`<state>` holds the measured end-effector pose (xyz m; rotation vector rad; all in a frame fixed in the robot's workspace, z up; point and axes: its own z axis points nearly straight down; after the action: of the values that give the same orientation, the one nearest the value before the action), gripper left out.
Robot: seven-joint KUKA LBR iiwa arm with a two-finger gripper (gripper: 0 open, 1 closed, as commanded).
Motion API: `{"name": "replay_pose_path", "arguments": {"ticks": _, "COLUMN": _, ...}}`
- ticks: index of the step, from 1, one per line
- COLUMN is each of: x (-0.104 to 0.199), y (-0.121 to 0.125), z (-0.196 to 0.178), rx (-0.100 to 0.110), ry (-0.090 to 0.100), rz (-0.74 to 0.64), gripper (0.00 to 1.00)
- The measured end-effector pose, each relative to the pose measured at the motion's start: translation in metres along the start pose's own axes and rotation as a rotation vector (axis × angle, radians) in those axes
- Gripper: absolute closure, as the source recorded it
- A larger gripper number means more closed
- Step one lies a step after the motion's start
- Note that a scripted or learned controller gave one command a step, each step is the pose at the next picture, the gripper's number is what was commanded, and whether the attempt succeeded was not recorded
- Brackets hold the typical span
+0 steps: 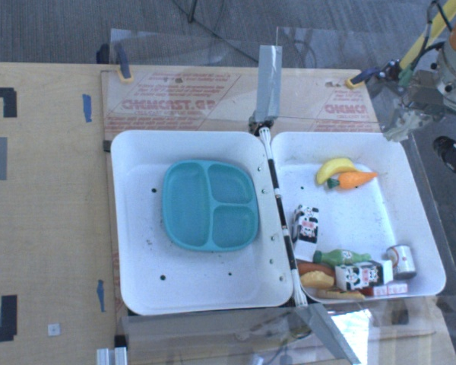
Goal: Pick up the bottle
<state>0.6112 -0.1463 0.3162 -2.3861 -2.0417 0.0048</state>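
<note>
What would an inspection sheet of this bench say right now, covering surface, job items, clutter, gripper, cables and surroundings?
Surface: two shallow white bins side by side, left bin, right bin, on a cardboard-covered bench.
Job's things: green plastic bottle lying on its side near the right bin's front edge.
Clutter: teal divided plastic tray in the left bin; yellow banana, orange carrot, small cow-print carton, silver can in the right bin.
Gripper: arm end at upper right, above the right bin's far corner; jaws unclear.
Cables: dark cable on the floor; yellow cabling along the arm.
Surroundings: grey carpet.

Claw (401,125) hangs at upper right, arm retracted.
</note>
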Motion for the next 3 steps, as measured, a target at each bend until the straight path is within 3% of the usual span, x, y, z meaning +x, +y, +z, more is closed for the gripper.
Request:
{"name": "replay_pose_path", "arguments": {"ticks": 1, "x": 0.052, "y": 0.042, "z": -0.013, "rx": 0.000, "ry": 0.000, "rz": -0.034, "gripper": 1.00}}
{"name": "replay_pose_path", "arguments": {"ticks": 2, "x": 0.130, "y": 0.035, "z": 0.005, "rx": 0.004, "ry": 0.001, "rz": -0.101, "gripper": 1.00}}
{"name": "replay_pose_path", "arguments": {"ticks": 3, "x": 0.209, "y": 0.023, "z": -0.001, "rx": 0.000, "ry": -0.001, "rz": 0.055, "gripper": 1.00}}
